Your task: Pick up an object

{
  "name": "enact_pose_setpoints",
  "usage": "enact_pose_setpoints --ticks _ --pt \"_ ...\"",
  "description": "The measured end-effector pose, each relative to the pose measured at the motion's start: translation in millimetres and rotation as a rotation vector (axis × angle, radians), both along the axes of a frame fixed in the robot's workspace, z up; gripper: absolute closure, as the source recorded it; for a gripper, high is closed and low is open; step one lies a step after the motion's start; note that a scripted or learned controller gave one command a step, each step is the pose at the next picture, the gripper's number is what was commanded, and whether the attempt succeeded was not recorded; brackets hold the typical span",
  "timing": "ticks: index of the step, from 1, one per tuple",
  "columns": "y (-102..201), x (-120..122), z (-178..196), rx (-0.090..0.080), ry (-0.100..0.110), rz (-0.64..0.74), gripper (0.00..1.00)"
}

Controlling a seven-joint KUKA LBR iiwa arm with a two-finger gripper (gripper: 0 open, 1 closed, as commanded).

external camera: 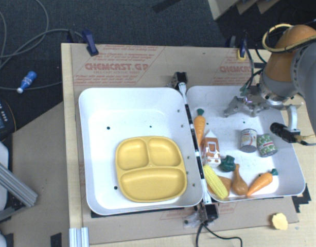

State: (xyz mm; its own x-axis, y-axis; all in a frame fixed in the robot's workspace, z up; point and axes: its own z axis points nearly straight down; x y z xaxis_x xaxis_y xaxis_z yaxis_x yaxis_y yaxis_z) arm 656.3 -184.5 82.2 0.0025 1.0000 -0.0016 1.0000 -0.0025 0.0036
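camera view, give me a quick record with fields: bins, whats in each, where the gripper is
left bin: yellow divided plate
right bin: two carrots, corn cob, small carton, green toy, drumstick, grey can, green-labelled can
gripper: over the far part of the right bin, nothing seen between its fingers
arm: enters from the right
outside bins: yellow piece on the bench, near corner

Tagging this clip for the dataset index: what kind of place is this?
Most likely a robotics lab bench, not a kitchen. Two white bins sit on a clamped board, a robot arm reaches in, the food is toys like the corn, and cables trail over dark carpet.
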Motion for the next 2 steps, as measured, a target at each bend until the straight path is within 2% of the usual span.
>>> enact_pose_setpoints --ticks 1,2 --pt "69 11 3 0.004 0.003 0.009 0.0" --pt "7 -21 66 0.0 0.001 0.0 0.0"
